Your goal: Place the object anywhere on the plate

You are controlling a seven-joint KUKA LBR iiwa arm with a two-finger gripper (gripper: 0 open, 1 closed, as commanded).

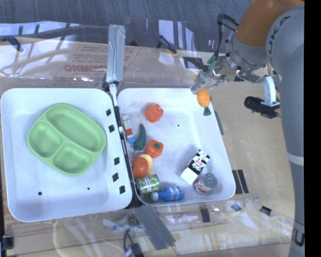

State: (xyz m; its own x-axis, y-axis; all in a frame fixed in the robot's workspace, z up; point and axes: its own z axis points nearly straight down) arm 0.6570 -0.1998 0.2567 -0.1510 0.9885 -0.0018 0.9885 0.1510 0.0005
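Gripper [203,88] pinches small orange toy carrot [204,99], hanging just below fingertips. Likely light, hard plastic, slick; hold looks near its upper end. Green plate [66,138] far left.

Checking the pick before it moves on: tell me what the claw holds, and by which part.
The claw holds a small orange carrot, gripped at its upper end; the green tip hangs down.

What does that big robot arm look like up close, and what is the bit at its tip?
The arm is a thick, rounded grey tube with a broad orange band above the wrist. Thin dark cables loop around the wrist. At the tip sits a small metal gripper, and a black and white fitting sticks out beside the arm.
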